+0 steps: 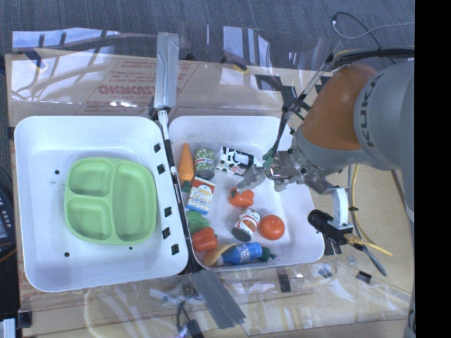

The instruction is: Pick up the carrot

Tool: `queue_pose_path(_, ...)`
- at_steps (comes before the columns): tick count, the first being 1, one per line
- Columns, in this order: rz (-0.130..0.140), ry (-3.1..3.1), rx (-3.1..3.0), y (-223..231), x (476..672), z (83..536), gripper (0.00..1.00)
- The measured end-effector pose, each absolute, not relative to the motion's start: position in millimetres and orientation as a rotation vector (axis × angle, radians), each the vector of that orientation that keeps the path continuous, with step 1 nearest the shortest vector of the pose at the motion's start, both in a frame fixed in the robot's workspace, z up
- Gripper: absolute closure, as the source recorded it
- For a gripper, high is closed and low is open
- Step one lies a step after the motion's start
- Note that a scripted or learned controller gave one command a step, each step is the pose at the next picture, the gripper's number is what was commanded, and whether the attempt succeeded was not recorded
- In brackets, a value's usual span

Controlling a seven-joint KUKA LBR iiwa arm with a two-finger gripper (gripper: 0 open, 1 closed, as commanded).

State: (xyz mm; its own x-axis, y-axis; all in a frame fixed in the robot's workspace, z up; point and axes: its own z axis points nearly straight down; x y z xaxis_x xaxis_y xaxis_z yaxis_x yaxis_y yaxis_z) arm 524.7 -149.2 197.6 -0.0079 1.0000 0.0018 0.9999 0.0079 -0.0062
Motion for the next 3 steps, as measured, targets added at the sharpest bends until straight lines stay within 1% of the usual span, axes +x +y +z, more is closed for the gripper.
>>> queue_pose_path(1, -0.010, -2.410, -2.039, -111, 547.1, 111, 0.00)
queue_pose_path(2, -0.004, -2.402, -2.027, -98, 502.0, 94, 0.00)
queue_pose_path(3, -0.004, -2.407, -2.020, -98, 502.3, 104, 1.00)
